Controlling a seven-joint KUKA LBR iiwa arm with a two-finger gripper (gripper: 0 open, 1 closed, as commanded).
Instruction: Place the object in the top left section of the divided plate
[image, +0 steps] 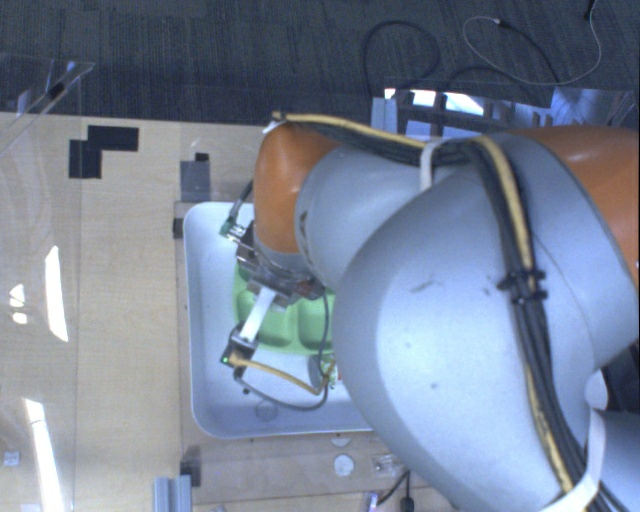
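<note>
The arm (450, 300) hangs low over a green plate (292, 328) in a white bin (205, 300). Whether its claw (272, 285) is wide or narrow cannot be told.

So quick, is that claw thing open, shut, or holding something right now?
Gripper: cannot be told. It points down over the green plate in the white bin, with the arm in the way.

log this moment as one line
arm over white bin | green plate partly hidden under it | placement cannot tell
</note>
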